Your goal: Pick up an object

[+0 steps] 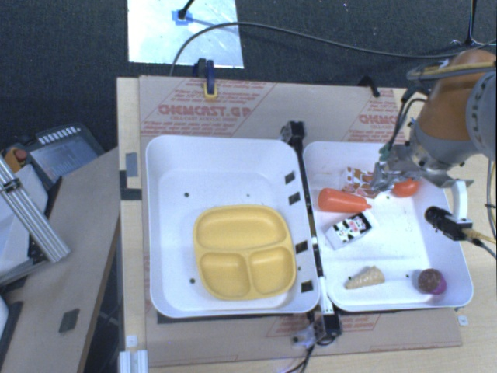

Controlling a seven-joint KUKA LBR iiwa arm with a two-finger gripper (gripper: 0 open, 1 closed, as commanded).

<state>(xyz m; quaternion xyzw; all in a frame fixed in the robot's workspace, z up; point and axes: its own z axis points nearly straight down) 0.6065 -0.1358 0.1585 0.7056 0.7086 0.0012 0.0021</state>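
The right bin holds an orange carrot, a small black-and-white box, a beige cone-shaped piece and a dark purple ball. A red-orange piece and an orange-and-white patterned piece lie near the bin's back. My gripper hangs low over the back of this bin, between the patterned piece and the red-orange piece, just right of the carrot's thick end. Nothing visibly sits in its grasp.
A yellow divided plate lies in the left bin. A black divider strip runs between the two bins. A black fitting on the arm juts over the right bin's right side.
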